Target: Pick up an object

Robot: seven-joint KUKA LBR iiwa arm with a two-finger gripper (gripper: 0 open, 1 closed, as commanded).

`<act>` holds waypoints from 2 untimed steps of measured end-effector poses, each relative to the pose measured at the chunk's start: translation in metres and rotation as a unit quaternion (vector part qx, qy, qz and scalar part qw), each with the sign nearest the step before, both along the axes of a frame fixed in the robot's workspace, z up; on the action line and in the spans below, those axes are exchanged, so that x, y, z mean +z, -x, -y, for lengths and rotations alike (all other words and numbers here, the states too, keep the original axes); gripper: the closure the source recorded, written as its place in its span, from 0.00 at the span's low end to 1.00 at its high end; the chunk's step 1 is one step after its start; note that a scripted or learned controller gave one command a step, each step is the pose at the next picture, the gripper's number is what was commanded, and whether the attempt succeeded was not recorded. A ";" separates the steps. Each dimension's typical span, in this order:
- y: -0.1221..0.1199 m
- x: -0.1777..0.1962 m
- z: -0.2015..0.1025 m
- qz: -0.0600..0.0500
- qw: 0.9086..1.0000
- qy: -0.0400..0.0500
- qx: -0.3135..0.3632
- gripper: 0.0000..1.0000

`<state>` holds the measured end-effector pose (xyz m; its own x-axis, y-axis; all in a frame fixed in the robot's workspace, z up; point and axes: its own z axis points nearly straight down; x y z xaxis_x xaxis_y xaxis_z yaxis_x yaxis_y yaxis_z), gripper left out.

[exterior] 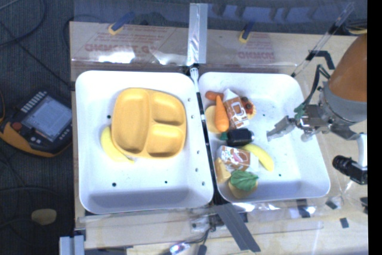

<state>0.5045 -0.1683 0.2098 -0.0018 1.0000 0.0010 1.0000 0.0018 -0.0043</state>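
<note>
The arm (352, 77) is grey with a broad orange band above the wrist, its rounded shell smooth and glossy. Below the band sits a grey collar, then a cluster of metal and dark fittings with small green spots. The pincer (276, 130) is slim, pale grey metal. A thin dark cable loops beside the wrist.

Pincer over right bin, nothing gripped

Pincer (280, 128) hangs above bare floor of right bin (298, 179); black object (240, 137), banana (261, 156), carrot (221, 114) just left of it; yellow tray (148, 122) far left.
</note>
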 end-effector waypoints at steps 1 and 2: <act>-0.005 -0.100 -0.019 0.002 0.998 0.000 0.060 0.00; -0.005 -0.094 -0.019 0.000 0.998 -0.001 0.060 1.00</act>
